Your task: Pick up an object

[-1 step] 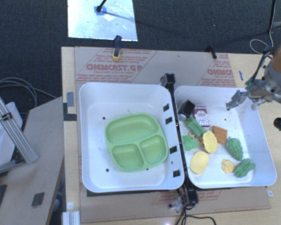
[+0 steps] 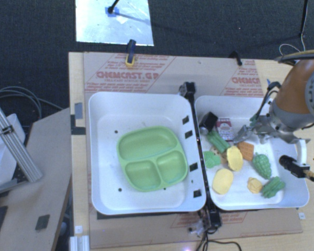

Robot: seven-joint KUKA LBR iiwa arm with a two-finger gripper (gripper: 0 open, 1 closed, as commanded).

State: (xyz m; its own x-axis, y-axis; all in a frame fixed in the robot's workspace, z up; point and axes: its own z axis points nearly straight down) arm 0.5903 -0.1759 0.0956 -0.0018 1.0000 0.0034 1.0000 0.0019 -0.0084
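right bin: toys crowded, gaps narrow | left bin: open margin around tray

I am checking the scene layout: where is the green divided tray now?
In the camera view, the green divided tray lies in the left white bin, near its middle, across the divider from the right bin that holds the toy food.

One fixed camera looks down at a slant from well above the desk, far enough to take in both white bins: the left bin mid-frame, the right bin beside it toward the right edge.
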